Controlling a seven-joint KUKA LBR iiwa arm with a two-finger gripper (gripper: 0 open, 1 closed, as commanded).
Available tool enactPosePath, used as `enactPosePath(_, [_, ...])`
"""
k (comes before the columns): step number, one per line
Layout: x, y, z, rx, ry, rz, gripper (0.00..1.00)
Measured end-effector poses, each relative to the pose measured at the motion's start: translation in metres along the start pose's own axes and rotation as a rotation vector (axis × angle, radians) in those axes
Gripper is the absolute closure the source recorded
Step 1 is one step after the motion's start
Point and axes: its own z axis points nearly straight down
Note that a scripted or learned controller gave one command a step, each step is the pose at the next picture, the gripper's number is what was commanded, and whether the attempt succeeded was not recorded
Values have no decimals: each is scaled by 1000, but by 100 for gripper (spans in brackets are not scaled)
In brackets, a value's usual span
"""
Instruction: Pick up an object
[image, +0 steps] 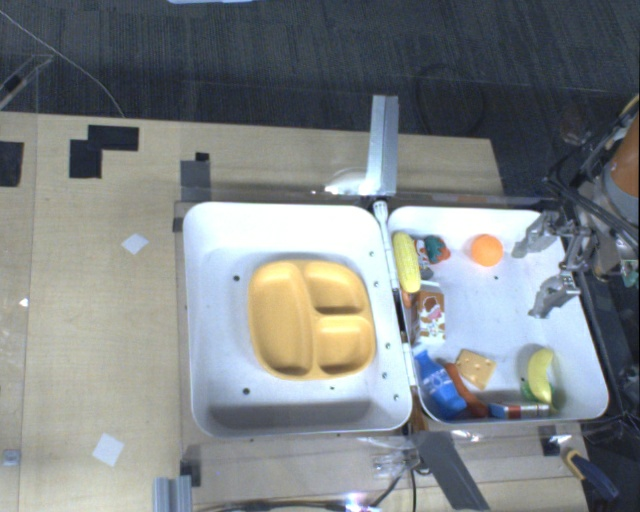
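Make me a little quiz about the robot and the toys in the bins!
1. True or false: the yellow tray sits in the left bin.
2. Which toy lies nearest the pincer? A) orange ball B) corn cob C) blue bag
3. Fill in: the banana lies in the ___ bin.

Key: 1 true; 2 A; 3 right.

The right bin holds an orange ball, corn cob, banana, cracker-like square, blue packet and marker.
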Motion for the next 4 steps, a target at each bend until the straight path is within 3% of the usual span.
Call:
enactPosePath(1, [-59, -48, 131, -2, 9, 226, 0])
enactPosePath(2, [-49, -54, 184, 0, -4, 484, 0])
enactPosePath(3, [-94, -54, 184, 0, -5, 338, 0])
enactPosePath(4, [-94, -54, 184, 0, -5, 338, 0])
